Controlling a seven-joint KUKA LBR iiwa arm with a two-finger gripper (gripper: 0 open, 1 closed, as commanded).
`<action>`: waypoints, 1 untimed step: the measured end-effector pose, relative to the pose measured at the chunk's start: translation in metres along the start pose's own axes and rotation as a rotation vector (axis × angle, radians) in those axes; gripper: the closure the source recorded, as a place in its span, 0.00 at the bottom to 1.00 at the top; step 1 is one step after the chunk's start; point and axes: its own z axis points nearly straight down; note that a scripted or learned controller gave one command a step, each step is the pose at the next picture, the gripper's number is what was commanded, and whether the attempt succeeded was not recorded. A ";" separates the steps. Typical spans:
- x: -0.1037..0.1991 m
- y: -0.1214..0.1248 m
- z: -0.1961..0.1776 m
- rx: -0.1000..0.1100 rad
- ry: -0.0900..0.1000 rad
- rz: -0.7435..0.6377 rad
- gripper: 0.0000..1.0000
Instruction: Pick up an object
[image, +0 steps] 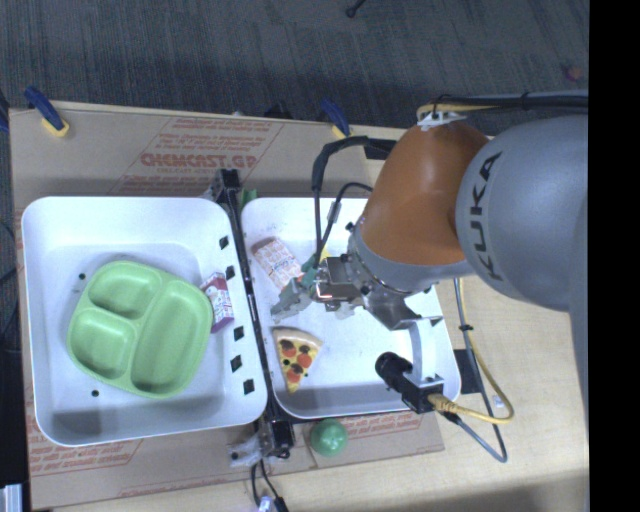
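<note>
Low over the right bin (350, 405) the hand (300, 292) is seen, close to that bin's left wall, and whether its fingers are spread or closed cannot be told, since the metal parts there are small and partly hidden under the wrist; nothing can be made out between them. From left to right, the scene is laid out as follows. One left bin (60, 225) is set on the counter (530, 440), and in it one green divided plate (140, 325) with three compartments is lain flat, tilted toward the lower left. One small dark red packet (219, 300) is found just beside the plate's right edge, near the wall shared by the two bins. In the right bin, one pale wrapped packet (274, 259) is placed toward the upper left, just above the hand. One toy pizza slice (295, 356) is lain below the hand, point downward, apart from the hand. One green ball (327, 437) is rested outside the bins, on the cardboard sheet (180, 145) just below the right bin's lower edge. Much of the right bin's upper right is covered by the grey and orange arm (460, 210), and black cables are looped around it. Two blue clamps (47, 109) are fixed at the cardboard's upper edge.
</note>
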 end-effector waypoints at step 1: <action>-0.078 0.036 0.060 0.000 -0.001 0.002 0.00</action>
